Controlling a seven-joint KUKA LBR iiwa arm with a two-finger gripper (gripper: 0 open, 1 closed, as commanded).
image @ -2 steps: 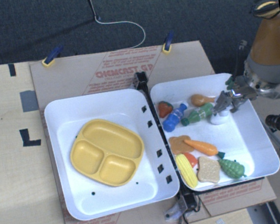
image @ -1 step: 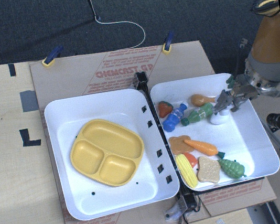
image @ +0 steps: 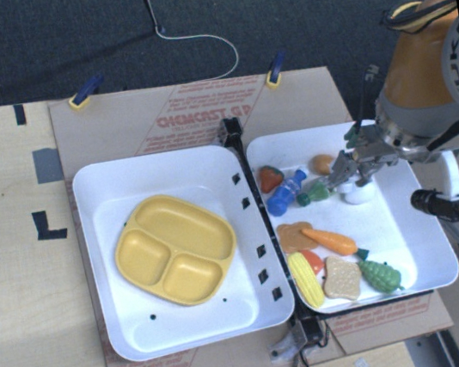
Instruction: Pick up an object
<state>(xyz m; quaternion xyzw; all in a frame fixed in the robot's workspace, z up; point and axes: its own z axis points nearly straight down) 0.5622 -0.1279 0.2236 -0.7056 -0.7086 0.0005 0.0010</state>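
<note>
Camera view: two white bins are seen side by side on a cardboard sheet (image: 200,109) laid over the tabletop (image: 15,258); the left bin (image: 91,188) sits at frame centre-left and is occupied by a yellow divided plate (image: 175,248), tilted diagonally, three compartments visible; the right bin (image: 421,233) sits at centre-right and is crowded with toy food along its left and lower parts; a red piece (image: 270,177) and a blue bottle (image: 285,194) are grouped near its upper left; a green piece (image: 314,194) lies just beside the bottle; a small tan piece (image: 322,163) is seen above it; a carrot (image: 331,241) lies at bin centre, a brown piece (image: 290,233) touching its left end; a corn cob (image: 305,279), a bread slice (image: 342,279) and a dark green pickle (image: 379,276) are lined along the lower edge; the grey and orange arm (image: 428,67) is entered from the upper right; the claw (image: 351,168) is lowered into the upper part of the right bin, over a white round object (image: 358,193); finger spacing cannot be told, nothing is visibly held.
</note>
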